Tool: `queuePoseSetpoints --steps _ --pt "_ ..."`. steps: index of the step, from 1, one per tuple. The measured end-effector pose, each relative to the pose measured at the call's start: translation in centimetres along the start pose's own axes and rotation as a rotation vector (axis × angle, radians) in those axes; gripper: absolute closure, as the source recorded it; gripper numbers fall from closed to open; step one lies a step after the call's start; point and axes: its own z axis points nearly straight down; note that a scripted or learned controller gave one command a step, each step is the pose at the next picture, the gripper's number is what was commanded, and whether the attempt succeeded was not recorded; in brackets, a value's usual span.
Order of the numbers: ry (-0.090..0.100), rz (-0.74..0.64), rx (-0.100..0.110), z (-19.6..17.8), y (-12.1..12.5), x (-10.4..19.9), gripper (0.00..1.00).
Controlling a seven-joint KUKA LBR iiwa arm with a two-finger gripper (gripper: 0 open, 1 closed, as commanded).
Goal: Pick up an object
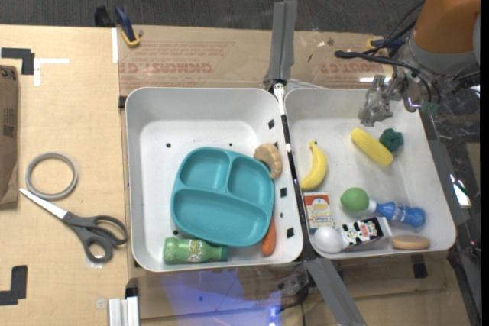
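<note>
In the right bin [441,187], nearest the camera lie a white ball [329,239], a black-and-white carton [365,231], a tan oval piece [411,243] and a blue bottle [399,214], with a green ball [354,200] and a banana [314,166] behind them. Farther back, a yellow corn cob [371,146] lies against a dark green object [392,139], both just below and beside the jaws [375,112], which hang over the bin's far part holding nothing visible; how wide they stand I cannot tell. The left bin [153,118] holds a teal divided plate [223,196].
</note>
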Motion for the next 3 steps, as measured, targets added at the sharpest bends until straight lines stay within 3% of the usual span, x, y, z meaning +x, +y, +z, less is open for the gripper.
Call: queuePoseSetpoints --steps 1,2,3 --pt "0.001 0.000 0.000 0.0 0.0 0.0 0.00" --pt "0.003 0.058 0.000 8.5 -1.6 3.3 0.00" --pt "-0.002 0.055 0.001 7.4 -1.5 3.1 1.00"
